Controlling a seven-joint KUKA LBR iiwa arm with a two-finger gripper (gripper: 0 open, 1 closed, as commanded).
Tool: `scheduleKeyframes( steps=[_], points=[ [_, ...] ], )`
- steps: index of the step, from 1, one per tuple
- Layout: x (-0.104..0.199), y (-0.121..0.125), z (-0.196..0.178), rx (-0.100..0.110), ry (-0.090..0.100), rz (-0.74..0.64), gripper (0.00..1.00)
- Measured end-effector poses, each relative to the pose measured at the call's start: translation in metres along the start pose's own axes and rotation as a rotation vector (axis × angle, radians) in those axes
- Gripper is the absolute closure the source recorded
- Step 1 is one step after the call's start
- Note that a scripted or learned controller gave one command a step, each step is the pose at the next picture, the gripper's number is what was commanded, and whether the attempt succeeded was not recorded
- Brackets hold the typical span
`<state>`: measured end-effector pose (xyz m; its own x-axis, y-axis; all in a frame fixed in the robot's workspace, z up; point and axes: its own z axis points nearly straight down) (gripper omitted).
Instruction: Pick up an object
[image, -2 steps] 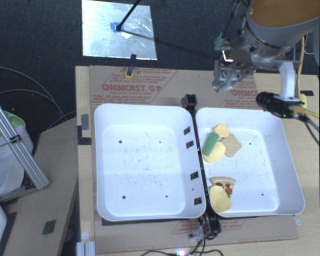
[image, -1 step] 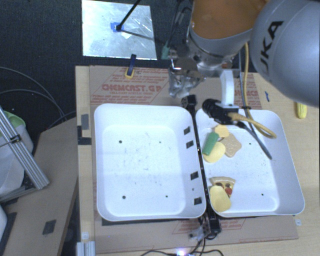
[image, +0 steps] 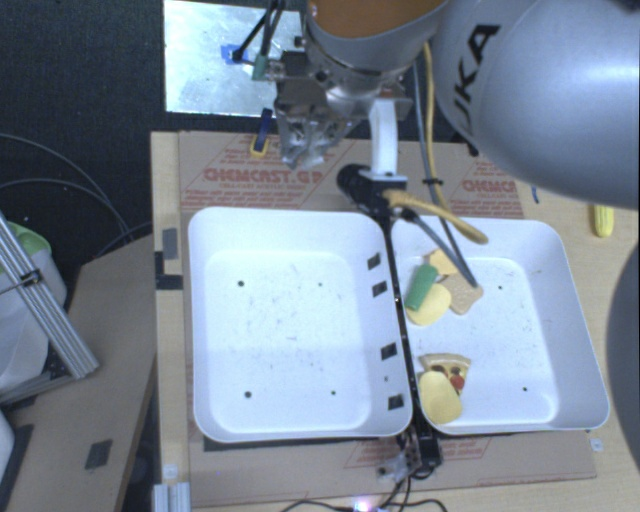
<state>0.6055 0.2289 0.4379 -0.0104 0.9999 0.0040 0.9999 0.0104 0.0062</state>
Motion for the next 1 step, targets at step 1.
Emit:
scheduleKeyframes(
  steps=[1],
  points=[
    [-0.0122,0.0654,0.0234,0.001,-0.004,0.011,1.00]
  ],
)
